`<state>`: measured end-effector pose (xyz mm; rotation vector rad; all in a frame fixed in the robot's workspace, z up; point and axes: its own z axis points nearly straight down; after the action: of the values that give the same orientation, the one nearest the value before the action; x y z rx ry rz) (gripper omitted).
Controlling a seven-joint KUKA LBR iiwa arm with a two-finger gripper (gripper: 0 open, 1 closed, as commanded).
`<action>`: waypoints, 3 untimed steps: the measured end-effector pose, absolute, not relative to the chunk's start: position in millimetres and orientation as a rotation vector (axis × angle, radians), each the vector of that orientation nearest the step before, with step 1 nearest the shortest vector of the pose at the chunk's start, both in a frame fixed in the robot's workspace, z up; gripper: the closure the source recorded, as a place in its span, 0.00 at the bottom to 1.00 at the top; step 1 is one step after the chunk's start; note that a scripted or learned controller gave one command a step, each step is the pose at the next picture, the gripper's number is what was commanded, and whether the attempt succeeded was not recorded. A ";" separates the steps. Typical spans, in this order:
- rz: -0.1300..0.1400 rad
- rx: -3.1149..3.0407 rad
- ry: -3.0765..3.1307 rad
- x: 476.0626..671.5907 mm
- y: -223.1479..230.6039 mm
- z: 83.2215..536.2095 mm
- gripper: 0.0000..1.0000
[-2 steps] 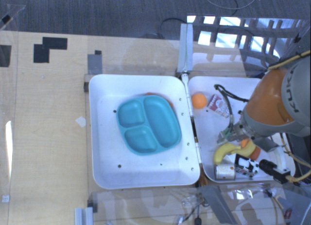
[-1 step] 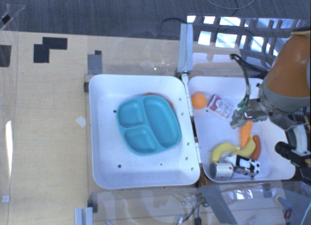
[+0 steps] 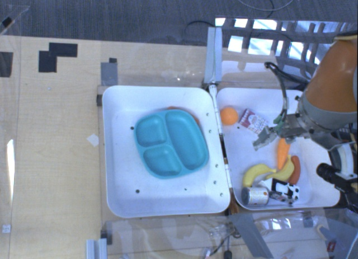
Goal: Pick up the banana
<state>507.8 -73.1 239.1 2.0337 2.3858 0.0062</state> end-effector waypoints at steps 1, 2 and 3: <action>0.003 1.633 2.681 487.9 -103.4 102.0 0.00; 0.010 1.626 2.674 491.6 -102.8 114.0 1.00; 0.006 2.024 2.395 488.8 -51.0 185.3 1.00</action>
<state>488.8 -51.0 185.3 2.0244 2.3953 0.0063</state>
